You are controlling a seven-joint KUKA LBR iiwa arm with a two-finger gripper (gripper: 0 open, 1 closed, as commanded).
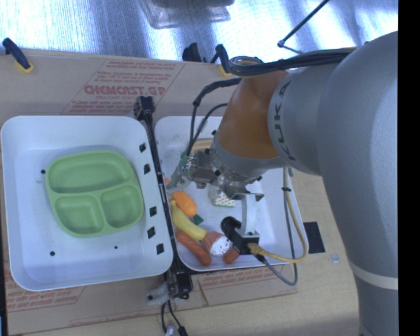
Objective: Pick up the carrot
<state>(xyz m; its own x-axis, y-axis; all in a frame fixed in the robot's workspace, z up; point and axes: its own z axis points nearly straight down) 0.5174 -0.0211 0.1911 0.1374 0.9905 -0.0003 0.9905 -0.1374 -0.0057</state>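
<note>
The carrot (184,202), a short orange piece, lies near the left wall of the right bin (280,247). My gripper (222,190) hangs low over the middle of that bin, just right of the carrot and a little above it. The grey wrist with its orange band hides most of the gripper. Nothing shows as held. A small pale chequered item (224,201) sits right below the gripper.
Below the carrot lie a yellow banana (188,225), a long reddish-orange sausage-like piece (194,248) and a red-and-white item (221,246). A black part with a yellow cable (232,231) hangs beside them. The left bin (21,257) holds a green divided plate (94,191).
</note>
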